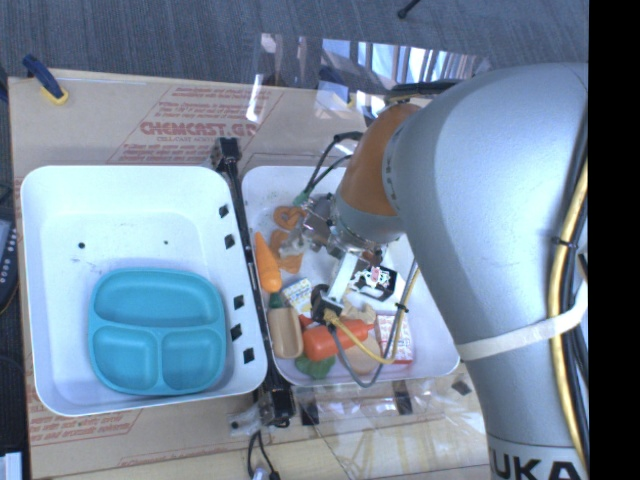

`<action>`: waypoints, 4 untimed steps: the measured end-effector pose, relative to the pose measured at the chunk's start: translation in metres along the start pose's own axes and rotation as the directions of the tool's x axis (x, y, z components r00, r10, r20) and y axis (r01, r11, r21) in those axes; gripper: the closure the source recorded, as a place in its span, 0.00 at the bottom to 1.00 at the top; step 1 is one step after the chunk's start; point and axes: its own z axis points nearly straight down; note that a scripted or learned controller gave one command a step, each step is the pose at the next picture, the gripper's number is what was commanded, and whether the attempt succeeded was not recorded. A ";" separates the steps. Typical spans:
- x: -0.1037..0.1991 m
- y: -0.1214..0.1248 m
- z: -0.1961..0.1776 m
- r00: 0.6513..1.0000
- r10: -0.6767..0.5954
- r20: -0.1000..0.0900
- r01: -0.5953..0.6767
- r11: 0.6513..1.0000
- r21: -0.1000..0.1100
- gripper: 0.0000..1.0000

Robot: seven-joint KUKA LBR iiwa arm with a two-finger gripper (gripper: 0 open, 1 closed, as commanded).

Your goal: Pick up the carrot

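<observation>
**Arm folded low over the right bin, carrot by its left wall**

Camera view: the grey arm (500, 218) comes in from the right and bends steeply down, its orange band above the right bin (262, 183). The gripper (315, 226) sits low among the clutter, apparently over the bin's far half. I cannot tell whether it is open or closed. The carrot (267, 263) lies just left of it, along the bin's left wall. The arm's base reads "UKA". The cardboard (190, 128) under the bins reads "CHEMCAST" in red.

The carrot (267, 262) lies in the right bin (264, 190) (along its left wall).
</observation>
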 end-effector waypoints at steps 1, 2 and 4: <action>-0.015 -0.002 0.000 0.968 0.252 -0.003 -0.252 0.968 0.002 0.00; -0.013 -0.002 -0.011 0.969 0.245 -0.005 -0.245 0.969 0.005 1.00; 0.019 -0.100 -0.165 0.995 -0.096 -0.001 0.096 0.995 -0.007 1.00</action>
